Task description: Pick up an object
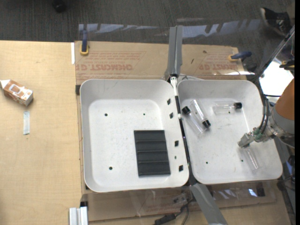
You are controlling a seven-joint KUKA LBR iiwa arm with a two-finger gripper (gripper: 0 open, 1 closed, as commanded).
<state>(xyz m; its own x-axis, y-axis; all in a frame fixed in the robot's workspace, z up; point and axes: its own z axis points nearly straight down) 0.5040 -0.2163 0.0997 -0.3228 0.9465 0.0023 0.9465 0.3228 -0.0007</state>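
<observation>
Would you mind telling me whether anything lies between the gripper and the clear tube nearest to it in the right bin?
Nothing visible does. The gripper hangs low over the right bin, and the nearest clear tube lies just beside it on bare floor. The other tubes lie farther off.

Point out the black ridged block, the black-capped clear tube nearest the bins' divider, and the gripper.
Black ridged block (152, 152), camera view, its middle ridge.
Black-capped clear tube (198, 114), camera view, mid-body.
Gripper (247, 140), camera view, its tip.
</observation>
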